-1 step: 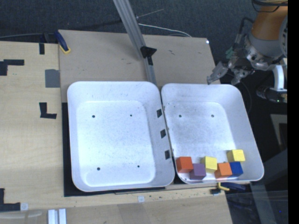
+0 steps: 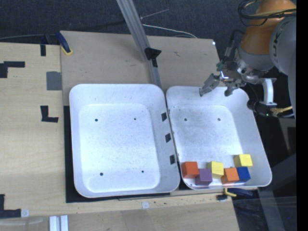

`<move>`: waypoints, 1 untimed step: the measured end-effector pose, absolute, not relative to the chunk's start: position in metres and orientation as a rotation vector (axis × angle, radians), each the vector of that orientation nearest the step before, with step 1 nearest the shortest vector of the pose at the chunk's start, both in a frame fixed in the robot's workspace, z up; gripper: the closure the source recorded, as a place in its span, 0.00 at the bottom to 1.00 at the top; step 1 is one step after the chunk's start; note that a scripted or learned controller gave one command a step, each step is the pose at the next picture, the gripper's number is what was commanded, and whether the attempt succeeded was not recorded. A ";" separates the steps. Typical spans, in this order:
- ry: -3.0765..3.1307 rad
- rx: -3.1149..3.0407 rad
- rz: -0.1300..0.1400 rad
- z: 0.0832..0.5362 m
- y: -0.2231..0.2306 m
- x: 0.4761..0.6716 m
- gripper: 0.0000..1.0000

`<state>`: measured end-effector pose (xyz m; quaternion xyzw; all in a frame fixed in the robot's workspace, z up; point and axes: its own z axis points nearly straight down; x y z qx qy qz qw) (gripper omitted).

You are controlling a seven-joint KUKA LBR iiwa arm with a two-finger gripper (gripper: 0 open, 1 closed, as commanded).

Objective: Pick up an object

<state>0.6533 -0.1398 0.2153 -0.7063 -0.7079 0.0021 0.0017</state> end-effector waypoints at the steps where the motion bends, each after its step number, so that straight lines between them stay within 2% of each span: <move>1: -2.226 -2.211 0.000 0.232 -0.073 0.617 0.00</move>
